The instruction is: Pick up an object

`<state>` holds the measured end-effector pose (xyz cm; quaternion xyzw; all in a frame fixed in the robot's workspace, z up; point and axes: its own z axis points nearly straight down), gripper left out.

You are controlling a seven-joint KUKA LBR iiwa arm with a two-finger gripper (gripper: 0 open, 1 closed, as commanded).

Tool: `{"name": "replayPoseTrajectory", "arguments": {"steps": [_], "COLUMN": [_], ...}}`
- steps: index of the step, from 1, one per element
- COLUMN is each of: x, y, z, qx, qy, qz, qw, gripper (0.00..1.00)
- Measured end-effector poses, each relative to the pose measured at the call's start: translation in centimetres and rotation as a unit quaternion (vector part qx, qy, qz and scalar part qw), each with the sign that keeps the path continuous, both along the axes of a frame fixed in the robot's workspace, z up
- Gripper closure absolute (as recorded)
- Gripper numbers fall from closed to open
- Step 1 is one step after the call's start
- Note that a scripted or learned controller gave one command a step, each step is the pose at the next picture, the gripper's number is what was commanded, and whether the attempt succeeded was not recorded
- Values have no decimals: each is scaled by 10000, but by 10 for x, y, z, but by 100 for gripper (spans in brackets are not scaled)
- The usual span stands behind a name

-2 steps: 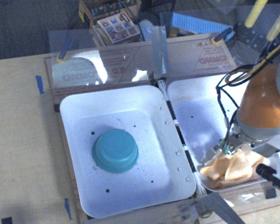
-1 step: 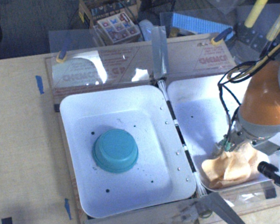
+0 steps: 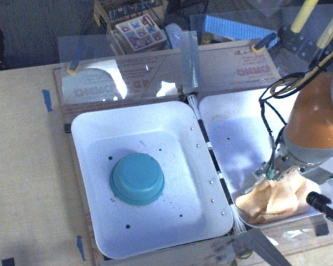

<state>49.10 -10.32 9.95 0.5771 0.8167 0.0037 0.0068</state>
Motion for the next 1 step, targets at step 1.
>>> {"name": "replayPoseTrajectory", "arguments": {"steps": [1], "x": [6], "y": [-29], "z": [43], "qx": [6], "qy": [66], "qz": [-346], "qw": [9994], "gripper": [0]}}
